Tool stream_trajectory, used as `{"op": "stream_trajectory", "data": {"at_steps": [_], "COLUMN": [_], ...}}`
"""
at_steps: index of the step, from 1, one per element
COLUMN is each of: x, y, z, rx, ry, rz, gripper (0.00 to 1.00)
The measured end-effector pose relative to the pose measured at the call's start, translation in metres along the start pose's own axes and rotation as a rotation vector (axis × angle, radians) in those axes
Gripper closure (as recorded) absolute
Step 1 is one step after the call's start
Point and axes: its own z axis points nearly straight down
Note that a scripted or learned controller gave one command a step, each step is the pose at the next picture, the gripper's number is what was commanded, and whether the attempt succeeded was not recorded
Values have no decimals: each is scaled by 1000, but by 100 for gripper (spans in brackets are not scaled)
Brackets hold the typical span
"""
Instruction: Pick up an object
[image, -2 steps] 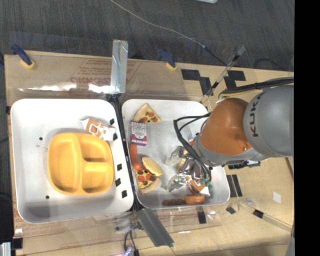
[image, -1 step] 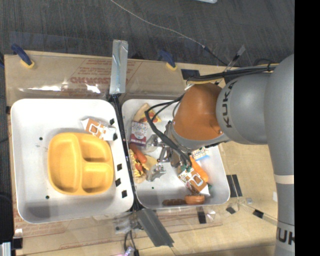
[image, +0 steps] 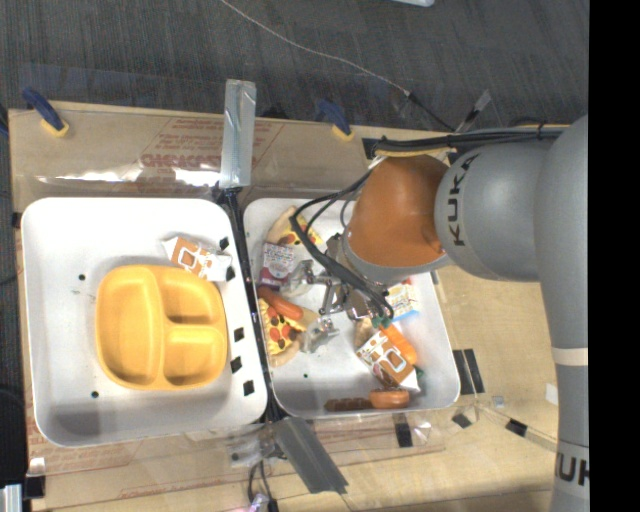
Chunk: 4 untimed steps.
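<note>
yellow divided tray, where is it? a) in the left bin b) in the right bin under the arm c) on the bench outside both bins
a, the yellow divided tray lies inside the left bin, while the gripper is over the right bin.

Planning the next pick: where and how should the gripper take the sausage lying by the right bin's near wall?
Grip the sausage at its middle, coming straight down, fingers closing across its narrow width. It lies flat along the right bin wall, ends free.
</note>
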Motion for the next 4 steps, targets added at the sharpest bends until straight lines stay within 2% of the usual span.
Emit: {"op": "stream_trajectory", "data": {"at_steps": [1, 2, 3, 4], "x": [-5, -25, 20, 79], "y": [-64, -1, -44, -95], "z": [0, 0, 1, -1], "rx": [1, -2, -1, 1], "ry": [1, 3, 5, -4], "rz": [115, 28, -36, -231], "gripper": [0, 0, 0, 0]}}
